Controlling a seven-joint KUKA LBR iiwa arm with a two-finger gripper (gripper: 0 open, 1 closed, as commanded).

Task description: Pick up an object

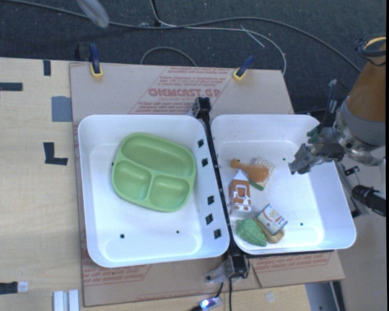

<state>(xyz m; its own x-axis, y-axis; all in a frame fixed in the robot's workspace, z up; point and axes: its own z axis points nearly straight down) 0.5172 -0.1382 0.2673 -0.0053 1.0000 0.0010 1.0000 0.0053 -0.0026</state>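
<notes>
Since nothing sits between the gripper's fingers, the pick looks barely begun: every candidate object lies loose in the right bin [324, 235].

Nearest the camera, at that bin's front edge by the divider, a green lump [251, 232] rests just beside a small carton [271, 220], the two close enough that they may be touching. Behind them a red-and-white packet [240, 196] lies along the divider side. Further back, an orange-brown toy drumstick [251, 170] lies partly over a pale wrapper [264, 172]. All of these cluster in the bin's left half, well apart from the gripper.

Further back and to the right, the gripper [301, 161] hangs over the bin's right half near the back wall, dark fingers pointing down and left. They look close together with nothing in them, though the view is too coarse to be sure of the gap.

In the left bin [94, 173] a green tray [154, 172] lies flat, untouched.

Judging from this, what remains is the whole job: travel over one item, descend, close, and lift. The drumstick is the closest target.
</notes>
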